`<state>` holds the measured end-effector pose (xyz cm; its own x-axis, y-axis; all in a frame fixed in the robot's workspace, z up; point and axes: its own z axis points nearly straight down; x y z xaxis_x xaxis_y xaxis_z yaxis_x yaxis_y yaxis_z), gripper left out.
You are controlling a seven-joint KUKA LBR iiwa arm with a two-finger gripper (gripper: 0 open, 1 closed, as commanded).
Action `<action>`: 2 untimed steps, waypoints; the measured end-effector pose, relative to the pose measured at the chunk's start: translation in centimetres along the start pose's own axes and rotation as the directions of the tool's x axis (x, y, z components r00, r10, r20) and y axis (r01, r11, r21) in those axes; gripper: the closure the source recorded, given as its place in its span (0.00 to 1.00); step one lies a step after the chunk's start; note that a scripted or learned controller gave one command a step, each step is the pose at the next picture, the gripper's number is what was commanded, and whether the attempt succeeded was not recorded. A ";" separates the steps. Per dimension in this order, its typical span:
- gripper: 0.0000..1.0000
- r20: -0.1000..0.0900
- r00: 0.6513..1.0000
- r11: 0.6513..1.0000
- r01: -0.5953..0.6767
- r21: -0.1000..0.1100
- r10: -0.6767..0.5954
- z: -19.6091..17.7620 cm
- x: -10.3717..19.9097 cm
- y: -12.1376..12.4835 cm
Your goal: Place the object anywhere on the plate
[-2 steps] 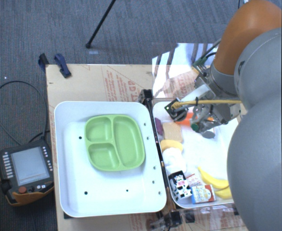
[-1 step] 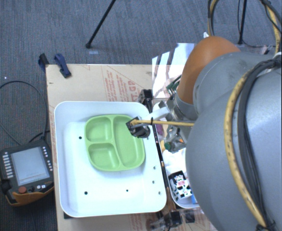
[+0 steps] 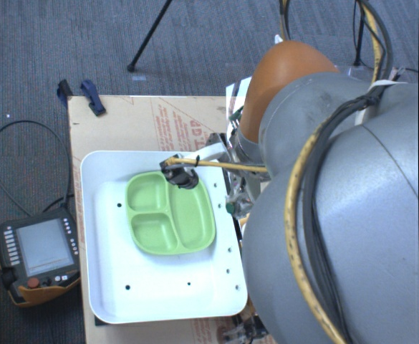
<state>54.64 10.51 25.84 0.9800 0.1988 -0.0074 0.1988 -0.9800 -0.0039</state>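
The green plate (image 3: 172,213), split into three compartments, lies askew in the upper middle of the white bin (image 3: 109,264). Just past the plate's right rim, the hand (image 3: 232,196) sits under the big grey arm (image 3: 338,213), mostly hidden; I cannot tell whether it is apart or together. A small green bit (image 3: 230,207) beside it is too small to identify. The bin rests on the bench (image 3: 145,120), with a blue clamp (image 3: 92,97) at its far left corner. A screen pendant (image 3: 41,253) lies on the carpet.
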 end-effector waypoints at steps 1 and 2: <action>1.00 -0.004 0.998 0.998 0.069 0.003 -0.069 -4.1 -0.7 -8.0; 1.00 0.003 0.998 0.998 0.060 -0.001 -0.060 -1.6 -2.0 -11.1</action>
<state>50.50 20.96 27.47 0.9664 0.2569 -0.0104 0.2569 -0.9664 -0.0036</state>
